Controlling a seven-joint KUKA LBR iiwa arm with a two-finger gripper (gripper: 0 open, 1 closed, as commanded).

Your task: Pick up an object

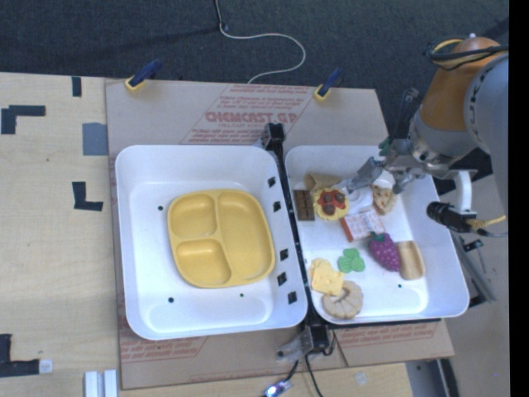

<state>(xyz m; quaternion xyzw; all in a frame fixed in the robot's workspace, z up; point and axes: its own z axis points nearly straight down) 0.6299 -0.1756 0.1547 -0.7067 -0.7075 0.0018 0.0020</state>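
The right bin (442,300) holds several toy foods: a brown bar (303,205), a red-topped round piece (331,203), a red and white packet (359,222), purple grapes (384,251), a tan bread roll (411,260), a green piece (351,260), a yellow cheese wedge (326,279) and a beige ring (343,301). My gripper (378,180) hangs over the bin's far side, open, just above a small tan slice (383,198). Nothing sits between its fingers.
In the left bin (140,304) lies a yellow divided plate (221,238). A black divider (285,222) runs between the bins. Two clamps (143,74) hold the cardboard base at the back, and a white cable (264,44) loops behind it.
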